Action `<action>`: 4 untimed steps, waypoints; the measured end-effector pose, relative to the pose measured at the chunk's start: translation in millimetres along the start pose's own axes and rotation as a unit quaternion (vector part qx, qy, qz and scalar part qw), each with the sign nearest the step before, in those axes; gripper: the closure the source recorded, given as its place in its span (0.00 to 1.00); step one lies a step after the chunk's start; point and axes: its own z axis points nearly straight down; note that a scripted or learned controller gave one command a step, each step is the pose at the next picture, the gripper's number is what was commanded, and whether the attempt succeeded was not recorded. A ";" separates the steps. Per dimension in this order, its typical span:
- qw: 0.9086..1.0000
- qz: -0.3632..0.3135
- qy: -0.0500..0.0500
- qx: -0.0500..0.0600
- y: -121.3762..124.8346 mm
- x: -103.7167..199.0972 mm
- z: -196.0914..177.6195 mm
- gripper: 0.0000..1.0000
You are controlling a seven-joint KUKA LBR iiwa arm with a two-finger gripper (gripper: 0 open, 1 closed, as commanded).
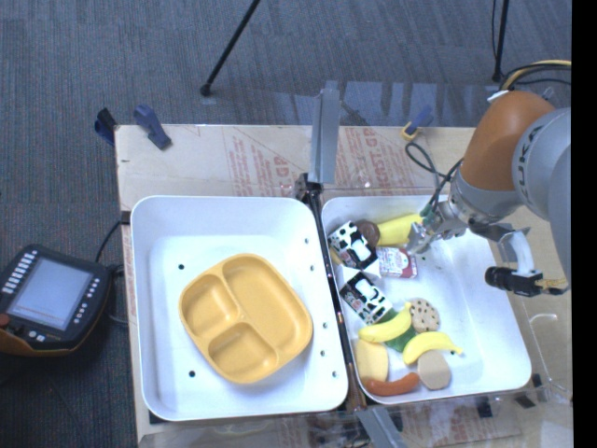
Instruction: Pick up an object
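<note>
two bins (149, 250), three bananas (432, 345), one tray (244, 317)

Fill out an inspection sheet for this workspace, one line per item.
Surface: bench bearing left bin and right bin.
Job's things: right bin holds toy foods: bananas, cookie, sausage, cow-print cartons.
Clutter: yellow divided tray in left bin.
Grippers: gripper low over the right bin's far end, by a small packet; grip unclear.
Cables: black cable behind the arm.
Surroundings: teach pendant on carpet, tripod legs, blue clamps.
</note>
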 end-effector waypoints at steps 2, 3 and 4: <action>1.000 0.000 0.002 0.002 -0.9 0.4 -6.5 1.00; 1.000 0.000 0.002 0.003 -1.1 0.4 -6.1 0.00; 0.999 -0.038 -0.003 -0.002 9.4 43.9 12.1 0.00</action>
